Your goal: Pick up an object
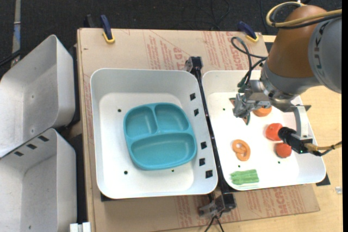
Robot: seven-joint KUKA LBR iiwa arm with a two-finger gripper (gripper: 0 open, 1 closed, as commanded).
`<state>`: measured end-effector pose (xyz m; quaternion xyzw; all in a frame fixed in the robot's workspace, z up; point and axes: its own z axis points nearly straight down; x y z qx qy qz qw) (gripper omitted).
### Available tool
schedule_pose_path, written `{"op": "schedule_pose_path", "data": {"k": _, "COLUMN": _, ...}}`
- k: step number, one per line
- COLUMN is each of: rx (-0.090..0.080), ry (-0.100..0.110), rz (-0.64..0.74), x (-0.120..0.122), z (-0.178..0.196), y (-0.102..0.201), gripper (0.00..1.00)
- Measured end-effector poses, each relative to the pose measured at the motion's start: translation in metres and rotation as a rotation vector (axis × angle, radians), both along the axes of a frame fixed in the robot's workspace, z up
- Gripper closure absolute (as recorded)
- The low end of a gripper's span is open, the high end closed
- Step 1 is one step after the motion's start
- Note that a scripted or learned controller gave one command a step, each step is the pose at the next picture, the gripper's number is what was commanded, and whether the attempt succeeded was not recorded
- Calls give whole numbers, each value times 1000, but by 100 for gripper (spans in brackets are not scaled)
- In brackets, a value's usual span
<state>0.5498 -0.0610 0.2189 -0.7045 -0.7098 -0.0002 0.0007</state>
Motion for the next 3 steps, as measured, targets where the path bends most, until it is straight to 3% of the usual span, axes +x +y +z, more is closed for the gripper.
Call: {"op": "schedule_pose_path", "data": {"k": 3, "rx": 1, "ry": -3, "rz": 1, "x": 15, "z": 16, "y": 154, "gripper": 100}}
